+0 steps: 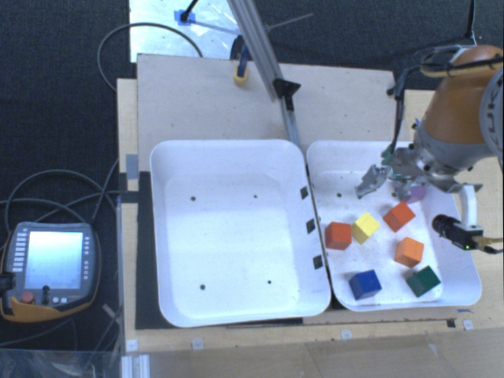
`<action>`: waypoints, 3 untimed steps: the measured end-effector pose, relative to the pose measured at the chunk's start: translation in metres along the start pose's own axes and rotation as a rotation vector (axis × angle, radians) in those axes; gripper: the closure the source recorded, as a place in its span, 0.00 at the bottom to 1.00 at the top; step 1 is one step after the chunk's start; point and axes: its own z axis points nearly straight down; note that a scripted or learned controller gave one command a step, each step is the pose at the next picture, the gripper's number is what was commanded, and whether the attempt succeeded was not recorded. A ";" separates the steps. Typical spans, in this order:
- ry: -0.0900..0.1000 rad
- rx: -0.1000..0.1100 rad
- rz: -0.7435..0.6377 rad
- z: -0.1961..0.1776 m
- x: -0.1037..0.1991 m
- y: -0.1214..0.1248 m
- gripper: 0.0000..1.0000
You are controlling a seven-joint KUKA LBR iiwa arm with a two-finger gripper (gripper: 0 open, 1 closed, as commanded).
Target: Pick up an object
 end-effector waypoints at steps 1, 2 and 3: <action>0.000 -0.001 0.001 0.000 0.000 0.000 0.00; 0.000 0.005 0.002 0.061 0.003 0.003 0.00; 0.000 0.005 0.002 0.112 0.004 0.002 0.00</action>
